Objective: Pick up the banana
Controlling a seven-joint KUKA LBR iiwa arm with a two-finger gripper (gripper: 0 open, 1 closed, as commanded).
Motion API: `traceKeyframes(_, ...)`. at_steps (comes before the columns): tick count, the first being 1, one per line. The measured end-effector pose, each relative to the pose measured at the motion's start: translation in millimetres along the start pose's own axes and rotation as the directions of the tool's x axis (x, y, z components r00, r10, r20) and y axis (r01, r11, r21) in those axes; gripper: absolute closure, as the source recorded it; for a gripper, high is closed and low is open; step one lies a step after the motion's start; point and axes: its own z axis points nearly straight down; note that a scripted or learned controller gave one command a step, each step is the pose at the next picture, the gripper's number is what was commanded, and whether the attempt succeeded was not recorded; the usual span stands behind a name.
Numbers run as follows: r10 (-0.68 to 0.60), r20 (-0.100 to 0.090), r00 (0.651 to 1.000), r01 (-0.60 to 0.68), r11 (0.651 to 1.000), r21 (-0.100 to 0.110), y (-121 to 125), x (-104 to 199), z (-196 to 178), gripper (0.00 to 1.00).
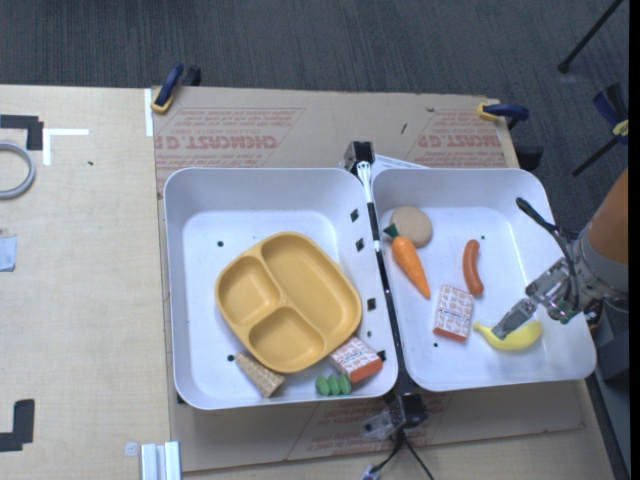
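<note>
The yellow banana [512,337] lies in the right bin [560,368], near its front right corner. My gripper [528,306] reaches in from the right and hangs just over the banana's upper edge. It is open, and its lower finger [512,320] is at the banana's top side. Nothing sits between the fingers, and the banana rests on the bin floor.
The right bin also holds a small printed carton [454,313] just left of the banana, a sausage [472,267], a carrot [409,265] and a beige round item [411,225]. The left bin [190,268] holds a yellow divided plate [288,300] and small food items along its front.
</note>
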Motion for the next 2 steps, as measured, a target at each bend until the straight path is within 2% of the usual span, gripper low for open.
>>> traceKeyframes(1, 0.218, 0.0, 0.976, -0.218, 0.976, 0.001, 38, -65, -43, 0.0)
traceKeyframes(2, 0.169, -0.002, 0.986, -0.169, 0.986, 0.002, -4, -22, 48, 0.0)
